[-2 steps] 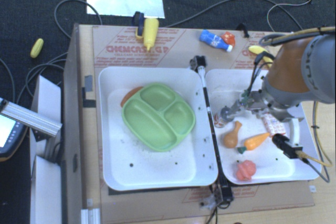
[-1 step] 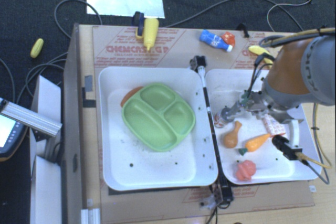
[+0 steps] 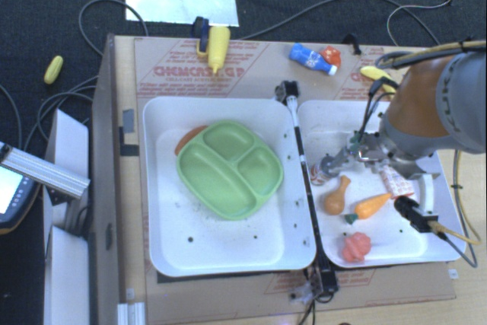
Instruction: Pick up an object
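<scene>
Right of centre, jaws state unreadable; gripper (image 3: 332, 164) hangs just above drumstick (image 3: 337, 196), carrot (image 3: 371, 205) crowding it, likely miss.

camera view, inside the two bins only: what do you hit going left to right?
Orange thing under the plate's edge → green divided plate → gripper → orange drumstick-shaped toy → pink toy → toy carrot. The drumstick-shaped toy sits only slightly right of the gripper; the pink toy lies nearer the front rim.

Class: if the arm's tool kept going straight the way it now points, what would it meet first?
The tool points left and downward; probably the right bin's floor, just before the divider. Depth is unclear.
</scene>
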